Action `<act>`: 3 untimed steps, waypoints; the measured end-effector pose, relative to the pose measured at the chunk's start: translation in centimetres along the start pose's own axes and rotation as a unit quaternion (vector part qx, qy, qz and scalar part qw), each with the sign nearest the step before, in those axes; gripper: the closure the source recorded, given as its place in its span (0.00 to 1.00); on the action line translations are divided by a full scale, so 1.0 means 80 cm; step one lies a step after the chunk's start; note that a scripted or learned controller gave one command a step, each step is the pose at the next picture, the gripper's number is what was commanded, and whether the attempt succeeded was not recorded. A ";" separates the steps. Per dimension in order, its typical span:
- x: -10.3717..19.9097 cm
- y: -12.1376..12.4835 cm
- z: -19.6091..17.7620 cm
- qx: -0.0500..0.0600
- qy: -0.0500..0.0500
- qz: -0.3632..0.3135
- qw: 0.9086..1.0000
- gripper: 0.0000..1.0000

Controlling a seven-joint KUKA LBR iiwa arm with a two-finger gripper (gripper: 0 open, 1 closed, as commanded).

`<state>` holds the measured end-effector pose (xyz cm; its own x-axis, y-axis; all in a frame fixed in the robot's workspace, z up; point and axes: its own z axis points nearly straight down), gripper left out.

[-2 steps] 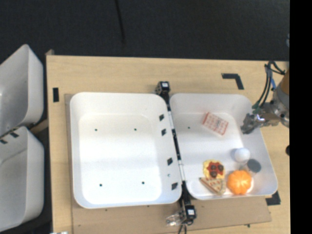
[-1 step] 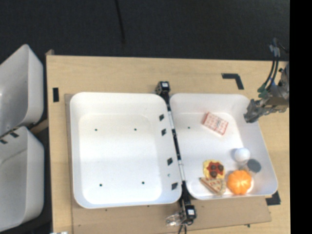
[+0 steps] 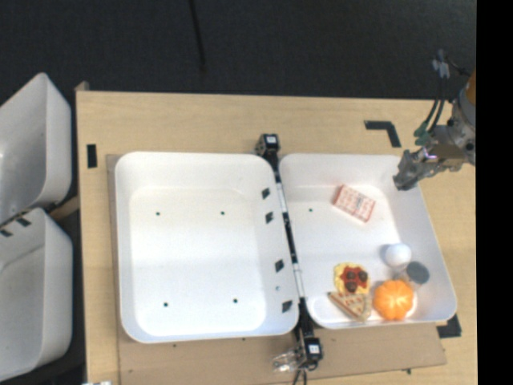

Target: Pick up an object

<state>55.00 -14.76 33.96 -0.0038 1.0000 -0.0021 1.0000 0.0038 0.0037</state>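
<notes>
The right bin [image 3: 321, 239] holds several objects. A small red-and-white packet [image 3: 353, 204] lies near its middle. A white ball [image 3: 396, 254] and a grey disc [image 3: 418, 273] sit toward the right wall. An orange fruit [image 3: 393, 299] rests in the near right corner, beside a pizza-slice toy [image 3: 351, 291] with red toppings. My gripper [image 3: 407, 171] hangs at the bin's far right corner, above the rim and apart from all the objects.
The left bin [image 3: 192, 243] stands beside the right one, joined by a divider with black clips [image 3: 282, 239]. White containers [image 3: 28, 215] sit off the bench's left edge. A black corner mark [image 3: 383, 130] lies on the wood behind the right bin.
</notes>
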 end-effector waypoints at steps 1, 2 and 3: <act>0.087 0.023 -0.040 -0.001 0.001 -0.003 1.000 1.00; 0.091 0.072 -0.010 0.001 0.000 0.000 1.000 1.00; 0.109 0.119 -0.045 -0.002 0.000 0.000 1.000 1.00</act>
<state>64.47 -5.99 37.60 -0.0032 1.0000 -0.0024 1.0000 0.0033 0.0068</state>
